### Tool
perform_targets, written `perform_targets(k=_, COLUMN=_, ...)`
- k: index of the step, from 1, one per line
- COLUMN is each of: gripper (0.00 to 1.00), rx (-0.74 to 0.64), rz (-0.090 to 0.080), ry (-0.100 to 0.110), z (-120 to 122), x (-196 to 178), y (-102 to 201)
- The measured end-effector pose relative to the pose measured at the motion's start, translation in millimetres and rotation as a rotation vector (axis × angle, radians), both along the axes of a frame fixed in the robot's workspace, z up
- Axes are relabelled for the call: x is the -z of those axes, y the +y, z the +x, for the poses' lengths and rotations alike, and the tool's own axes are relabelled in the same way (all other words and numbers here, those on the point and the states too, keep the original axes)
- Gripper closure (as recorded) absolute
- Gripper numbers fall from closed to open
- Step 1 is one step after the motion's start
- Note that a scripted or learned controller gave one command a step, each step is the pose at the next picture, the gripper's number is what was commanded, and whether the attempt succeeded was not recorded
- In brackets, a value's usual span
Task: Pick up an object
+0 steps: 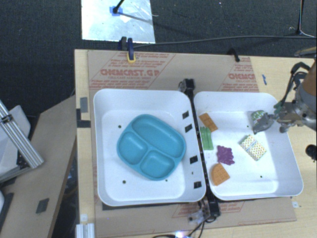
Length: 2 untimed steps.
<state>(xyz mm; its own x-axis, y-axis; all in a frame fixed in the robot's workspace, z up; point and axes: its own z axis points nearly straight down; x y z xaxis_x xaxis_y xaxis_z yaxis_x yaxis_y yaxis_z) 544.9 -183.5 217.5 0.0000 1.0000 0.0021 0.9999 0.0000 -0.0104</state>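
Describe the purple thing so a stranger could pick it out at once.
Look in the right bin, near the divider between the two bins. The purple lump lies between a green block and an orange waffle piece. It alone is purple and ragged-edged.

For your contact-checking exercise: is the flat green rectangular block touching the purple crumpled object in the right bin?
Apart. The camera view shows bare white bin floor between the green block and the purple object.

We look down from one fixed camera above the desk (84, 148), at a slant and from some height, taking in both white bins (106, 103) side by side.
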Motion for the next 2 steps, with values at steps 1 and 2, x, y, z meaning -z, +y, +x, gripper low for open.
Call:
perform_targets(k=1, gripper=0.00, rx=-0.003, rz=-0.003, ry=-0.012, z=3, x=-7, y=0)
perform_targets(k=2, gripper=0.00, rx=-0.001, rz=-0.001, ry=-0.008, z=-1, x=55, y=-2)
